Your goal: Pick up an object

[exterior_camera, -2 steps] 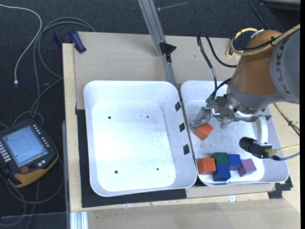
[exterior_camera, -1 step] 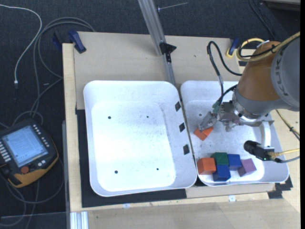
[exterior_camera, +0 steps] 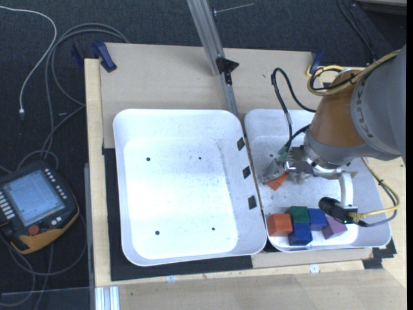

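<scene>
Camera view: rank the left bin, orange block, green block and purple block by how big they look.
1. Left bin
2. Orange block
3. Green block, close to the orange one
4. Purple block, partly hidden, so unsure

Pretty bright, even overhead light, no hard shadows anywhere. The left bin (exterior_camera: pixel 177 186) is the brightest thing in frame and its floor goes nearly blown out, though the dark speckles on it still read fine. The right bin (exterior_camera: pixel 264 131) sits a bit greyer where the arm (exterior_camera: pixel 361 115) hangs over it, with only a soft shadow under the wrist. The dark carpet (exterior_camera: pixel 39 57) swallows detail, and the cables on it look thin and slightly smeared. Overall sharpness is so-so: edges of the blocks (exterior_camera: pixel 303 225) are mushy, low resolution, colours a little washed. The metal post (exterior_camera: pixel 203 24) shows a mild sheen. The bench edges look a touch bowed toward the corners.
</scene>
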### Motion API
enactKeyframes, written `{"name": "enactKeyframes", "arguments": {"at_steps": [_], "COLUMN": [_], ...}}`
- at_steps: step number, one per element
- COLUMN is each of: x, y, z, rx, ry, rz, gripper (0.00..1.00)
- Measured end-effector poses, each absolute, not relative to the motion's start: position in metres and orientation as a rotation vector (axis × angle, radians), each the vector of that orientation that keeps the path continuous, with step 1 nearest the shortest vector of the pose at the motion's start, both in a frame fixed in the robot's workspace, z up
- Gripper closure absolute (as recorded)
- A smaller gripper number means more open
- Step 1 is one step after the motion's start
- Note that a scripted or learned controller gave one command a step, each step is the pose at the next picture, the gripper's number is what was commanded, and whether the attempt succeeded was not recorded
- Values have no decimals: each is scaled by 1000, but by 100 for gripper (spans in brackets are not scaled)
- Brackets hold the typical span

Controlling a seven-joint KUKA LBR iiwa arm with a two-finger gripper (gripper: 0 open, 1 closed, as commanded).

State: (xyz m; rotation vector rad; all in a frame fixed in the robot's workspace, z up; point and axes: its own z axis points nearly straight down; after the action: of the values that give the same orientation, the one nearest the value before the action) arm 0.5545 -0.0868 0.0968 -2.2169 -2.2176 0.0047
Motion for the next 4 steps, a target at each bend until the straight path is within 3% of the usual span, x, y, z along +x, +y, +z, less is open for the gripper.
{"name": "enactKeyframes", "arguments": {"at_steps": [1,2,3,4], "x": [567,567,567,646], "y": [-85,-85,-84,-21], "z": [100,100,110,205], "rx": [-2220,-2221,-2220,-2218], "ry": [-2224,-2223,-2223,-2237], "rz": [-2,-2,-4,-16], "gripper": [0,0,100,100]}}
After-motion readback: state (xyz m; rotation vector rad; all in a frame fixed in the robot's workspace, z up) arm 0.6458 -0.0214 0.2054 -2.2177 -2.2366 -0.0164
